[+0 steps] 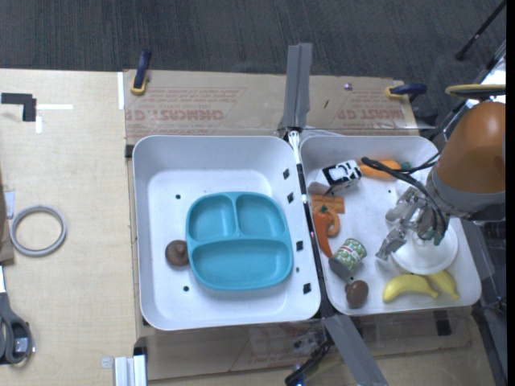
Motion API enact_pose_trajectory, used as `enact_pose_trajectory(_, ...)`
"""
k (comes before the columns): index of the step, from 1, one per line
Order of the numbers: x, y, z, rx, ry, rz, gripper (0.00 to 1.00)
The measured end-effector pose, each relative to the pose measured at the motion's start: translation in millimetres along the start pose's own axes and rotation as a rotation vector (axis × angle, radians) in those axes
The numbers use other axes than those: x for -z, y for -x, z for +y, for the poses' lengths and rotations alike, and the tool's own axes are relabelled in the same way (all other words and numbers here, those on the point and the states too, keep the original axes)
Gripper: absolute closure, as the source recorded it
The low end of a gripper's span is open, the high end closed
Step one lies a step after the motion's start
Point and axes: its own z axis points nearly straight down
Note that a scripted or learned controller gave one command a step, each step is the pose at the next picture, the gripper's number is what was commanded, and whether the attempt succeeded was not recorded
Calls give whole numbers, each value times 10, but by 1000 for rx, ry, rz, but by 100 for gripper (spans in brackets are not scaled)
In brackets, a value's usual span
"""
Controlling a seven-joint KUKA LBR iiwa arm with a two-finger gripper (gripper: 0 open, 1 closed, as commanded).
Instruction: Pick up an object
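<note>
Metal fingers (pixel 396 233) parted, above white bin (pixel 376 300)

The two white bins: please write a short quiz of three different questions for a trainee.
1. True or false: the blue divided plate lies in the left bin.
2. Which thing lies nearest the banana? A) roll of tape B) white bowl C) scissors
3. Fill in: the brown ball beside the plate touches its ____ edge.

Key
1. True.
2. B; the gripper hangs over the right bin, near that bowl.
3. Left.
</note>
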Motion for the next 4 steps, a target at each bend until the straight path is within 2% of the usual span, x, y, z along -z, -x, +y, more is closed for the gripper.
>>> enact_pose_trajectory(1,1,767,320,-135,2,1,0)
enact_pose_trajectory(2,9,521,952,-249,0,-2,0)
enact_pose_trajectory(3,-3,-58,227,-393,-1,1,0)
enact_pose_trajectory(4,-7,-631,539,-611,-1,3,0)
